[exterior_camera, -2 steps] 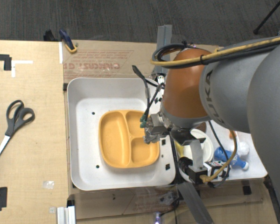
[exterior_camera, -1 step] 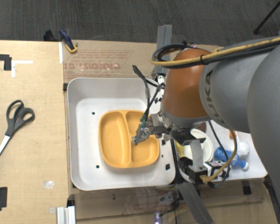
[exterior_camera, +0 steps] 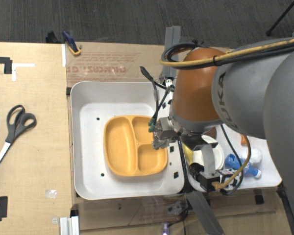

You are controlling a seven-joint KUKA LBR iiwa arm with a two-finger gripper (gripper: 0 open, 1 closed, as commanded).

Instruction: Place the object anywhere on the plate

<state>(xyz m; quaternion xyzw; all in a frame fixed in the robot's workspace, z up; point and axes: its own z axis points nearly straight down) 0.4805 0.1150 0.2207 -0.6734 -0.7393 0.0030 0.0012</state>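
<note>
Wood-colored bench lies under it all, with dark floor past its far edge. Now me. I am the gripper, the small grey metal bit at the end of the arm. I am over the right edge of the yellow plate, close to the line that splits its two small parts. My own arm covers most of me from above, so I cannot tell if I am open or shut, or if I have hold of anything.

The plate has three parts, one long one on the left and two small ones on the right. It sits in the middle of the left bin.

Above me is the big orange band, with black wires looping beside it. Under the arm, in the right bin, lie some small things: a blue thing, a white round thing and a bit of something yellow. They are half hidden, so I cannot tell which one is the object to move.

Far to the left, black scissors rest on the bench, well apart from both bins.
</note>
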